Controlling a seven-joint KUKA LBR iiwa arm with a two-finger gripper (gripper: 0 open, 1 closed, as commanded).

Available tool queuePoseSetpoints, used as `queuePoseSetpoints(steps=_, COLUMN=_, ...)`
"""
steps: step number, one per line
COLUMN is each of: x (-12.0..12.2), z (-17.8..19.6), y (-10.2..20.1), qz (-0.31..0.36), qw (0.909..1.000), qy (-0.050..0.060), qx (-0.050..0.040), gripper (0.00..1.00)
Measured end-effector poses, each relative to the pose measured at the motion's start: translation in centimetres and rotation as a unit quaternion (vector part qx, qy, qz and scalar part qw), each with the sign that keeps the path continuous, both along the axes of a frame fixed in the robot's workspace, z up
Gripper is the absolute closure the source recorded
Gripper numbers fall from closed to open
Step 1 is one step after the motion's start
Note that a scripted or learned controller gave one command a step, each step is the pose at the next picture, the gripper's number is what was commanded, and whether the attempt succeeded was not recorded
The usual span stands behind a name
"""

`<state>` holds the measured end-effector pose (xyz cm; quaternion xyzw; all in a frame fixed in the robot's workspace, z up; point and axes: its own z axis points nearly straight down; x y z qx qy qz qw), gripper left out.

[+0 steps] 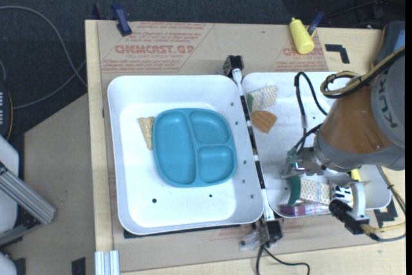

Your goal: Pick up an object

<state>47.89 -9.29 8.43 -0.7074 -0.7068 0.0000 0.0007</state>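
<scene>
Hand point(297, 187) — lower right of frame, low in right bin point(283, 84), grip state indiscernible; risk — crowded items point(312, 193) slip aside, none caught.

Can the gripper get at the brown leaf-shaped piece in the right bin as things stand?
Probably yes: the brown leaf-shaped piece lies uncovered beside the divider in the right white bin, nothing stacked on it; the gripper is nearby.
</scene>
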Motion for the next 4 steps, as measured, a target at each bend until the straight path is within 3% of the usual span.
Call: queuePoseSetpoints(steps=4, x=0.0, z=0.0, y=-0.9, qz=0.0, qw=1.0, qy=-0.001, qx=-0.0002, gripper=0.0)
